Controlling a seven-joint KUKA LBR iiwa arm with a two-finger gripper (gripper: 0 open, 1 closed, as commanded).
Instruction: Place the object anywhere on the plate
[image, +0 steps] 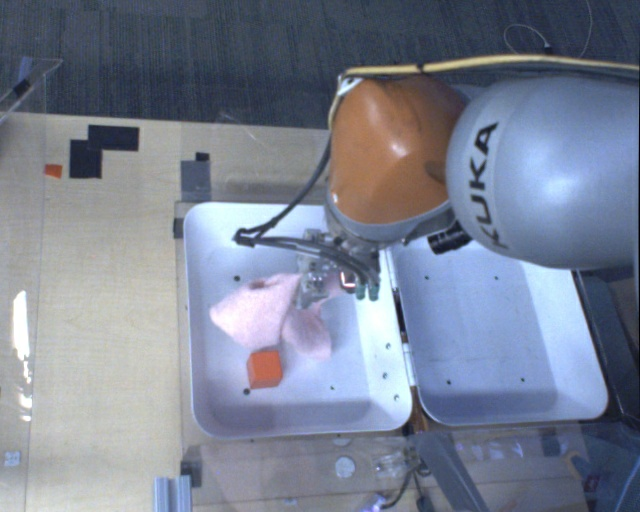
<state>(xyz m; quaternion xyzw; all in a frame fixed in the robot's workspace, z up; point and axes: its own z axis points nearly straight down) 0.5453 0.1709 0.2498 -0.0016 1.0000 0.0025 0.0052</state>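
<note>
One gripper (318, 283), mine, fingers blurred, state unclear | orange block (265, 369) below-left of it, apart, beside pink cloth (262, 310)

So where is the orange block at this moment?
In the camera view, the orange block lies in the left bin, near its front edge, just below the pink plate.

A pale wooden bench (90, 330) bears two white bins (215, 400) side by side
</note>
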